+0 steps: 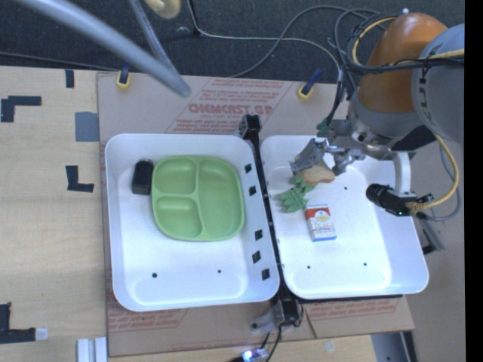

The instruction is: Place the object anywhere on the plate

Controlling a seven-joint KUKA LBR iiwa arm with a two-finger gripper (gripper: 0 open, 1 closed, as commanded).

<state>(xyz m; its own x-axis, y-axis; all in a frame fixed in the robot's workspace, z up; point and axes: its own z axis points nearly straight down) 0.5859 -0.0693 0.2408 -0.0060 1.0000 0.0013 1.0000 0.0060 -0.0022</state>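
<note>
Camera view, looking down at a slant: we see two white bins side by side, left bin (128, 277) and right bin (377, 270). The green plate (198, 199), split into compartments, lies in the left bin with a small black block (142, 177) just beside its left edge. The gripper (326, 161) sits low over the upper left part of the right bin, at a tan piece (320, 176) that looks like a bread slice. We read the fingers as spread around it, one at its upper left and one at its right, but whether they press on it we cannot tell, so no hold claimed. A green leafy toy (295, 197) touches the tan piece's lower left; a small red and white box (321, 222) lies near, below. Step in hand, as we judge it: the grasp, with nothing yet on the plate. The next move calls for a firm close on the tan piece alone without dragging the leafy toy, then a lift clear of the divider (260, 202) between bins and a carry left to the plate.
</note>
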